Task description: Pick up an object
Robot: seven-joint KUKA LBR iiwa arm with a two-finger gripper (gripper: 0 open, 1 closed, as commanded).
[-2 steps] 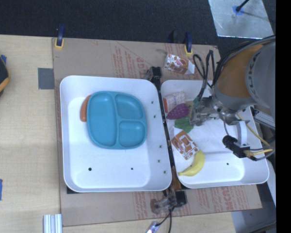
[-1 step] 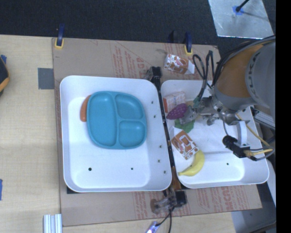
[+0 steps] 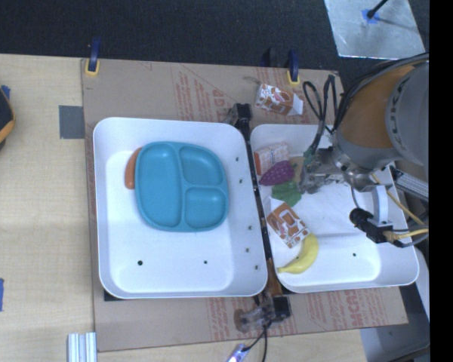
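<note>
Two white bins stood side by side. One blue divided plate lay in the left bin. The right bin held one banana, one purple grape bunch and two snack packets.

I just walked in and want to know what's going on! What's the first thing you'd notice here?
The big blue divided plate jumps out first; it lies in the left bin, with something orange peeking out from under its left edge. Next comes the grey and orange robot arm leaning over the right bin, where a yellow banana, purple grapes and snack packets lie.
</note>
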